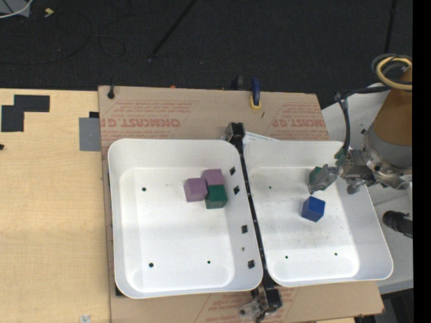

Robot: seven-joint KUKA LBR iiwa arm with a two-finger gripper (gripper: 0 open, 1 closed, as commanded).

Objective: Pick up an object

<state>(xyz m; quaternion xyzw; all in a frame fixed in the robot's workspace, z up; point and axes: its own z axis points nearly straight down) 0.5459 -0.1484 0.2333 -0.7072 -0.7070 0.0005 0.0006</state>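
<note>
Four blocks lie in the bins, and none is lifted: your pick has not yet happened. Take the blue block [313, 209] in the right bin [363, 264] as your reference. The gripper [322, 177] hovers just above and beside it, apart from it. You cannot tell its opening from this view. Two purple blocks [203, 184] and a green block [216, 196] sit well left, in the left bin [135, 247].

Overhead slant onto both bins [121, 180]
</note>
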